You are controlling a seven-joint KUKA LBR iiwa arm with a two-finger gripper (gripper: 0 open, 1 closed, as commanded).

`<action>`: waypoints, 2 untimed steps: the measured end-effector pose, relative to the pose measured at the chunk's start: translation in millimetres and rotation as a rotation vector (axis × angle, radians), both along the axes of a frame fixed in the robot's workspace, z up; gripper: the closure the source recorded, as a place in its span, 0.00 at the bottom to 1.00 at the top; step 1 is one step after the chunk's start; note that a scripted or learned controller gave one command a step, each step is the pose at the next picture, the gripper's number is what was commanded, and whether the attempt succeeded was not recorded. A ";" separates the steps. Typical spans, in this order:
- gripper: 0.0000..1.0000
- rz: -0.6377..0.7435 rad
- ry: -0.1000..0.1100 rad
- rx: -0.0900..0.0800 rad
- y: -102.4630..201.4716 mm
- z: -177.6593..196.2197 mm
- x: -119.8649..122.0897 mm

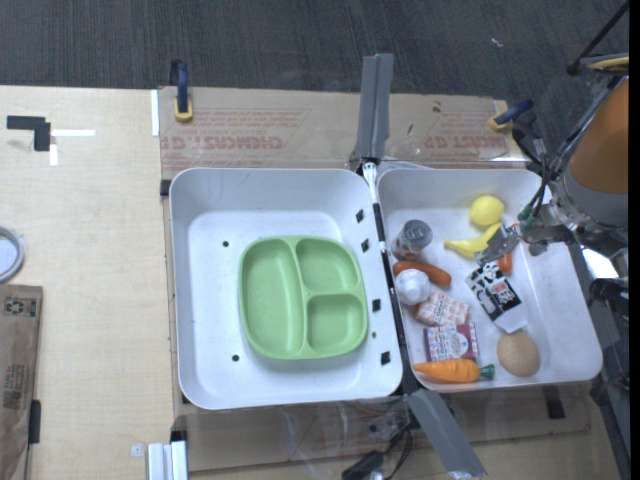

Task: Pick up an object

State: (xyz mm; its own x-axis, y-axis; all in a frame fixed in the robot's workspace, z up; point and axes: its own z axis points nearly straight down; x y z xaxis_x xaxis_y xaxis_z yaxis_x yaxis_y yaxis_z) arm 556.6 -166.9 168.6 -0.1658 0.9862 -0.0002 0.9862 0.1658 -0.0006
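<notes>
Arm comes in from right edge of frame, its hand (505, 240) low over the right-hand shallow white bin (570, 313), approx. at the bin's upper-right part; can't tell whether it's released or clenched, and nothing visibly sits in it. Candidate objs all lie in that bin, center-right of frame. Risk, as I judge it: things are packed close, so a descent may land betw. two items and nudge them, or the flat black-and-white printed carton (495, 294) just below the hand slides instead of lifting; round items could roll off. Count: 2 white bins; 1 green three-section plastic plate (303, 297) in the left-hand bin (200, 268); in right bin 1 yellow lemon-like ball (486, 209), 1 yellow banana toy (468, 245), 2 orange carrot toys (447, 370), 1 small metal can (414, 235), 1 tan egg-shaped obj (518, 354), 1 white garlic-like lump (410, 286), 2 pinkish printed packets (449, 342). On the desk, 2 yellow clamps (181, 104) at top.
</notes>
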 end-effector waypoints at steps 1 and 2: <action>0.00 0.028 0.000 0.000 -7.6 -77.3 -17.4; 1.00 0.026 0.001 0.000 -8.2 -68.3 -17.3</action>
